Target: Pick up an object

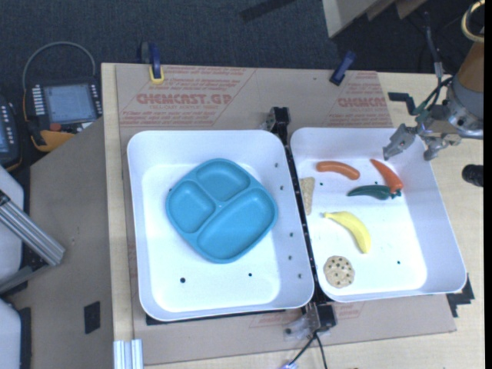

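Note:
The right bin [430, 275] holds a yellow banana [350, 228], a round cookie [338, 270], an orange-red sausage [338, 170], an orange carrot-like piece [387, 174] and a dark green pepper [373, 193]. My gripper [416, 146] hangs over the bin's far right corner, above and to the right of the carrot piece. Its two fingers stand spread apart with nothing between them.
The left bin [154, 283] bears a blue divided plate [221, 208]. A tan slice [307, 194] lies against the right bin's left wall. Clamps sit at the bench's far edge, and a teach pendant [68, 102] rests off to the left.

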{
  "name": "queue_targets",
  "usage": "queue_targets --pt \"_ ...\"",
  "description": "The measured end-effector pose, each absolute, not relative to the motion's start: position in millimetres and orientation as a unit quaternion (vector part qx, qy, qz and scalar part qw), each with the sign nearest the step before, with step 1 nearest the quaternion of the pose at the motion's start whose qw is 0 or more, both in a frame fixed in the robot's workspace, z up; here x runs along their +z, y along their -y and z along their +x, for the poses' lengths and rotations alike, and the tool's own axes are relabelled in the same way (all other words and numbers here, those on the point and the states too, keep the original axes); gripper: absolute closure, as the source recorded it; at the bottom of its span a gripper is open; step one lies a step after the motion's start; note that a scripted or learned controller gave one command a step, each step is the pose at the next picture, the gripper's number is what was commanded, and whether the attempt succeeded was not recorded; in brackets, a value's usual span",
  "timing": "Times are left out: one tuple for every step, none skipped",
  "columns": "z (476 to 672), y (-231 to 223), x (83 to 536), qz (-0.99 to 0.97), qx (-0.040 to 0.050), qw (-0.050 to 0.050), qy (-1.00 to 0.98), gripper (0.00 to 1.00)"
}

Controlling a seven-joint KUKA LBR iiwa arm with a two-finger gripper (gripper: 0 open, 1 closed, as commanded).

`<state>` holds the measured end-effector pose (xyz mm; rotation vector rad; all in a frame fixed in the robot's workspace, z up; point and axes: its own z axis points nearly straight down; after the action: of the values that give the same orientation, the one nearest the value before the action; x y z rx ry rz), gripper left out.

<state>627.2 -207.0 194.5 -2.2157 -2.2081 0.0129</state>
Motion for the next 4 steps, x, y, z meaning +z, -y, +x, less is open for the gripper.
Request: queue_targets --pt "630.6 206.3 203.6 -0.707 0.0002 0.0 0.707 0.0" --pt "636.4 213.3 152.8 -0.707 0.0016 0.002 0.707 0.0" --pt "639.6 218.7 110.1 -0.707 0.0009 0.001 0.707 0.0" --pt "640.7 215.3 84.3 -0.706 -0.0014 0.003 0.708 0.0"
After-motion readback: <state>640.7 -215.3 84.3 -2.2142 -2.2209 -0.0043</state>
